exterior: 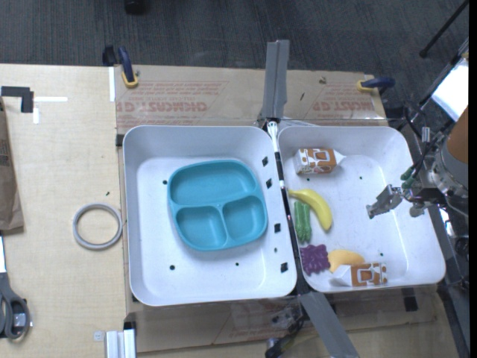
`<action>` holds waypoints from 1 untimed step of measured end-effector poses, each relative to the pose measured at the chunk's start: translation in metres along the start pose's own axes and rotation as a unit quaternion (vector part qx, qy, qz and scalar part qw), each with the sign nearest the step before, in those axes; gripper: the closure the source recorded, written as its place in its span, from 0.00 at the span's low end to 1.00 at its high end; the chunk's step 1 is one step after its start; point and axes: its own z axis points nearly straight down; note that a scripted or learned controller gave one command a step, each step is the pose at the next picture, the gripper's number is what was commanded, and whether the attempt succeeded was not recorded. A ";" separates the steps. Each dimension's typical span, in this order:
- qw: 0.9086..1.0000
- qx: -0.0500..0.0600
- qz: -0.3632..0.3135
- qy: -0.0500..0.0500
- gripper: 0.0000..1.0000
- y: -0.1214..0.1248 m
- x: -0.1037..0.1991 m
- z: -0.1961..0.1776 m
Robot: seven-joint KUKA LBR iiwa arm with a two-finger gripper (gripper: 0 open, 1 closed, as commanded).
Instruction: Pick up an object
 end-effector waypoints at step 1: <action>0.999 0.000 0.035 0.000 0.00 0.111 0.028 0.125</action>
